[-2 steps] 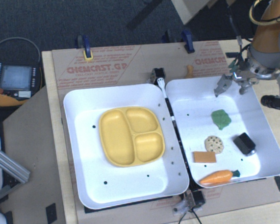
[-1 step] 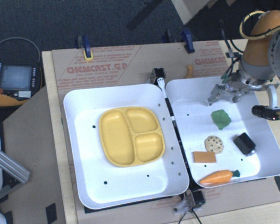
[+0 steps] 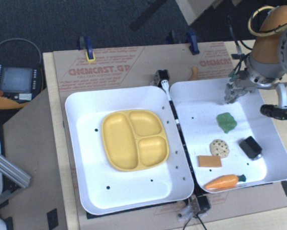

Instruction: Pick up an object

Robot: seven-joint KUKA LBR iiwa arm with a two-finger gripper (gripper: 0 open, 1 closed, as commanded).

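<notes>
The right bin point(image 3: 198, 104) holds several small objects. A green block point(image 3: 227, 121) lies near its middle, with a round speckled cookie point(image 3: 219, 148) below it. A black block point(image 3: 250, 147) sits toward the right wall. A flat brown cracker point(image 3: 209, 161) lies under the cookie, and an orange carrot point(image 3: 223, 181) rests along the front rim. My gripper point(image 3: 231, 92) hangs over the bin's far right part, above and slightly right of the green block, with nothing seen in it.
The left bin point(image 3: 87, 158) holds a yellow divided plate point(image 3: 134, 138). A black cable and connector point(image 3: 163, 79) run along the seam between the bins. Two blue clamps point(image 3: 89, 49) grip the back edge of the cardboard base.
</notes>
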